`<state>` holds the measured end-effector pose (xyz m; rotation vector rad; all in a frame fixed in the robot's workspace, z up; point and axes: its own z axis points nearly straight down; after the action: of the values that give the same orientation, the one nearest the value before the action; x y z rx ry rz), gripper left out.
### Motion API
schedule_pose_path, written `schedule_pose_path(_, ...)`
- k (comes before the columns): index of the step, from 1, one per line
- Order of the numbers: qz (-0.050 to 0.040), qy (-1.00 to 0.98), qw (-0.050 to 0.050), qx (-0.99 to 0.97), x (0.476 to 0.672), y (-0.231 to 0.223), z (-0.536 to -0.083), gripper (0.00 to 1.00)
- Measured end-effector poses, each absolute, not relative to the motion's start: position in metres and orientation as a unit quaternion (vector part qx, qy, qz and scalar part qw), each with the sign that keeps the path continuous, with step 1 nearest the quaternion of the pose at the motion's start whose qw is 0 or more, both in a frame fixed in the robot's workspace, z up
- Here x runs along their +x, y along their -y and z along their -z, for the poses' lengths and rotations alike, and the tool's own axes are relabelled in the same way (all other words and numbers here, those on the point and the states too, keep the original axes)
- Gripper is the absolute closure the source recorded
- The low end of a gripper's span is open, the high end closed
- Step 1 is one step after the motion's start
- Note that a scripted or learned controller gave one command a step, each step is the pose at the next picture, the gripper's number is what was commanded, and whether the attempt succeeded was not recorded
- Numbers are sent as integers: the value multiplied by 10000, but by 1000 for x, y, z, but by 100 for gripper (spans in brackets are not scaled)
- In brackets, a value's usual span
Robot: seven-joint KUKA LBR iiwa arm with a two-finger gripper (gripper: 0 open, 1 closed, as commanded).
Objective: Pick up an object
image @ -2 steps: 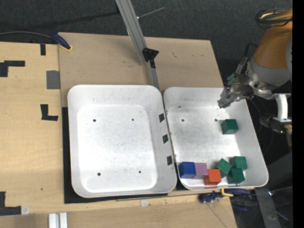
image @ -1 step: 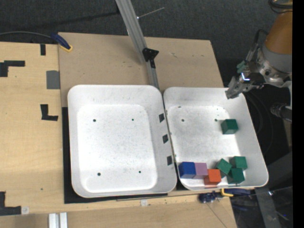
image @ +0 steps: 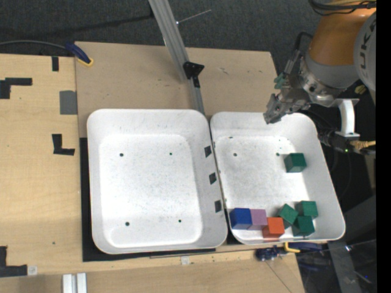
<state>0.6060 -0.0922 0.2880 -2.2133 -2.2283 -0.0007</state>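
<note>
My gripper (image: 273, 115) hangs over the far rim of the right bin (image: 256, 163), pointing down and left, and I see nothing between its fingers. A lone green block (image: 295, 162) lies in the right part of that bin, below and right of the gripper. Along the near edge sit a blue block (image: 241, 217), a lilac block (image: 258, 217), an orange block (image: 275, 226) and three green blocks (image: 302, 217) packed together.
The left bin (image: 146, 176) lies beside the right one, their rims meeting at black clips (image: 212, 177). A slanted metal rail (image: 174, 35) runs down to the bins' far junction. Cables and a white bracket (image: 348, 118) lie right of the bin.
</note>
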Motion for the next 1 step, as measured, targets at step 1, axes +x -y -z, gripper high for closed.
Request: schedule_pose_path(1, 0, 7093, 5, -7049, 618, 41, -285, 100)
